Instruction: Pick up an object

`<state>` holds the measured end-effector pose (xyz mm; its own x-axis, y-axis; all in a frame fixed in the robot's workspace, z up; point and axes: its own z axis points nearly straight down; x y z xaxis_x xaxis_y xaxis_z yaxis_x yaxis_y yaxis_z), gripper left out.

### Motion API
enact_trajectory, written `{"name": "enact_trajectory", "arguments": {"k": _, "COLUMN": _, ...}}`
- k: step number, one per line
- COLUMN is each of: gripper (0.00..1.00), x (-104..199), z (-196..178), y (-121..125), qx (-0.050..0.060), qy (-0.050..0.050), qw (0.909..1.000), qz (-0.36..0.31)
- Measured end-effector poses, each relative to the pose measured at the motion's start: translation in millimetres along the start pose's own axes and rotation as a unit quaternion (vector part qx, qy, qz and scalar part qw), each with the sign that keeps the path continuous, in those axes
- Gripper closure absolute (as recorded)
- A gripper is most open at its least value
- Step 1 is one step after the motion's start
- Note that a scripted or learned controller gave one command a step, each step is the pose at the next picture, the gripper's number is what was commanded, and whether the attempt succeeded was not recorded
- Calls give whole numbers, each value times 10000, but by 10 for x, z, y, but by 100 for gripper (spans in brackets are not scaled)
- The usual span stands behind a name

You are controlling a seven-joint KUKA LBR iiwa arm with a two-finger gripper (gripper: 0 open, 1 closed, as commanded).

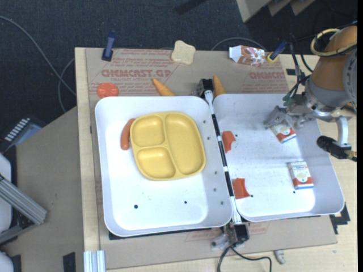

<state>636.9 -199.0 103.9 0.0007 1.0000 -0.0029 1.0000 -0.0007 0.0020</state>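
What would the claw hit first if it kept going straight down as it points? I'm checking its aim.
Probably the small carton lying in the right bin, just under the claw, though depth is unclear.

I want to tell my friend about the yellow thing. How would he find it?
Look at the left white bin. In its middle lies the yellow plate, split into three hollows. A small sausage lies along its left edge, but the plate is much bigger, and it is the one yellow thing in either bin.
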Motion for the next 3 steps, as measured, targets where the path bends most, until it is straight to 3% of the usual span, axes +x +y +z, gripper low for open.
{"name": "enact_trajectory", "arguments": {"k": 1, "gripper": 100, "x": 9, "z": -106, "y": 12, "qx": -19, "qy": -3, "qw": 10000, "qz": -6}}
{"name": "enact_trajectory", "arguments": {"k": 2, "gripper": 0, "x": 9, "z": -103, "y": 10, "qx": -16, "qy": -3, "qw": 10000, "qz": -6}}
{"name": "enact_trajectory", "arguments": {"k": 3, "gripper": 0, "x": -22, "z": 140, "y": -50, "qx": -38, "qy": -12, "qw": 10000, "qz": -9}}
